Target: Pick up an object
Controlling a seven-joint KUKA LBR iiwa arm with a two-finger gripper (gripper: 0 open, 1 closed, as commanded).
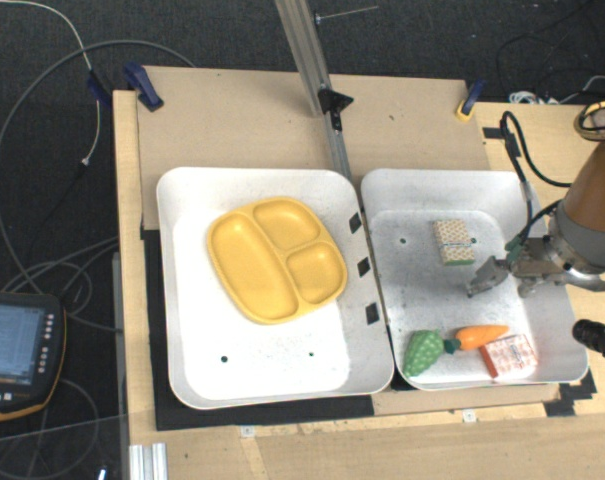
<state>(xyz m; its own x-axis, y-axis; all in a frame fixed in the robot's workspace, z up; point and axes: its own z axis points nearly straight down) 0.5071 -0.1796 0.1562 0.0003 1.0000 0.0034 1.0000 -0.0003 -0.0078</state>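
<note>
Dark carpet and loose cables surrounded a bench with two bins. Over the right bin (382, 268) the gripper (492, 273) hung low with jaws apart, empty, presumably lining up; the sponge (454, 241) lay just beside it, the carrot (452, 343) nearer the front.

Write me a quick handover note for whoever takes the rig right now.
End effector: low over the right bin, nothing seen between its fingers.
Right bin: a speckled block near the back, a toy carrot and a small red-and-white box at the front.
Left bin: a yellow divided plate.
Done: nothing picked up yet.
Left: grasp one thing and lift it; the block looks nearest.
</note>
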